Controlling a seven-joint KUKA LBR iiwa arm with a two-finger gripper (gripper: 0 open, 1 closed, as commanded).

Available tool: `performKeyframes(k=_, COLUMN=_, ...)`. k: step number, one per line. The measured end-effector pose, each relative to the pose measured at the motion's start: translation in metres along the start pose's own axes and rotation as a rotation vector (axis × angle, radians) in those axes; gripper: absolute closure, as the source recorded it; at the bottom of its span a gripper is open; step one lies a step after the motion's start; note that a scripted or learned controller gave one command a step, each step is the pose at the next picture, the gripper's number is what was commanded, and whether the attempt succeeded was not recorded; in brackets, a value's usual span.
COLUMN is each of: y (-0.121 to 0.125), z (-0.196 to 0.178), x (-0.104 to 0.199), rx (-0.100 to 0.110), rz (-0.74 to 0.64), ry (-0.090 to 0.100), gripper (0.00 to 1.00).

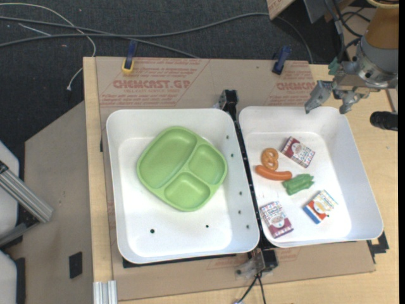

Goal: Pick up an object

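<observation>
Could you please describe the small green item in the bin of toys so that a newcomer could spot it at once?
Look at the right-hand white bin, the one holding several small items rather than the green divided plate. Near its middle, just below and right of the orange sausage, lies the green toy. It is the only green piece there; the neighbouring packets are red, white and blue.
</observation>
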State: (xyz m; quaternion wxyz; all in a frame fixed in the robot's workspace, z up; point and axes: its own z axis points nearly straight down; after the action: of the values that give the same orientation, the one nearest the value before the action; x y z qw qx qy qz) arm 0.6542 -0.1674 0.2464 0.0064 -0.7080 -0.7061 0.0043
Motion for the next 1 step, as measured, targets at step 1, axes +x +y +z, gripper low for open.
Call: performKeyframes(k=1, y=0.0021, z=-0.0095, x=0.0008, rx=-0.015, rz=-0.003, ry=-0.003, gripper=0.00)
